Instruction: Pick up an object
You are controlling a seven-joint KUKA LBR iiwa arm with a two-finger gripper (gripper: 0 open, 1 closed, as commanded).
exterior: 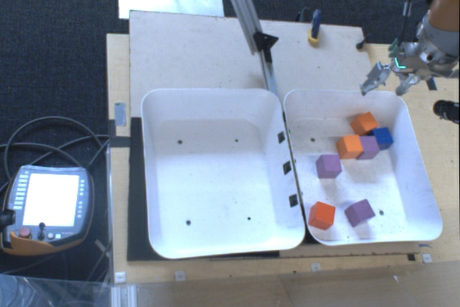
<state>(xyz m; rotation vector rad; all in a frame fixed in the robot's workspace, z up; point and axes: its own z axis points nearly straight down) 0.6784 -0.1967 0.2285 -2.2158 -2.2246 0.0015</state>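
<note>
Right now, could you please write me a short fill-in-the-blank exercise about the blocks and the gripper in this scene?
1. All the blocks lie in the ____ bin as the camera sees it.
2. Only one block is ____, and it touches a purple block.
3. The number of orange blocks, including the orange block nearest the front, is ____.
4. The gripper hangs over the right bin's ____ rim.

Missing words: right; blue; three; far
</note>
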